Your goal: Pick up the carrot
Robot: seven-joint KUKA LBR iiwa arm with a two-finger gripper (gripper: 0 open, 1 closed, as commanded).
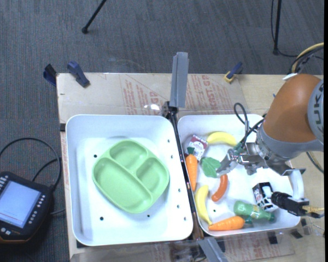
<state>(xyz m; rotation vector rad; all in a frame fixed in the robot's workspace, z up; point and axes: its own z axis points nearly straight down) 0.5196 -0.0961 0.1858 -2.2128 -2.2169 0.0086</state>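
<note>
The gripper [227,161] is hanging low in the right bin [250,119], its fingers spread open with nothing between them, just beside a green leaf-shaped toy [210,166] and above an orange-red sausage [220,187].

There are two carrots in this bin, which is the first risk. One carrot [192,171] is lying along the left wall, pointing near to far; the other carrot [227,223] is resting along the near wall, just beside a green bottle [252,211]. Neither is under the fingers right now. If the gripper is closing where it hangs, it is likely taking the leaf or the sausage instead, since the sausage is close in colour and shape.

The left carrot is sitting tight to the bin wall and just beside a yellow banana [201,202], so a finger could be striking the wall or nudging the banana. The near carrot is crowded by the bottle, and its tapered, smooth body looks apt to be slipping from a pinch.

Both bins are sitting on a cardboard-covered bench [120,89], with blue clamps at its far edge. The left bin [76,146] is holding a green divided plate [131,174]. Grey carpet is surrounding the bench, with a handheld control screen [16,206] lying on the floor at left.
</note>
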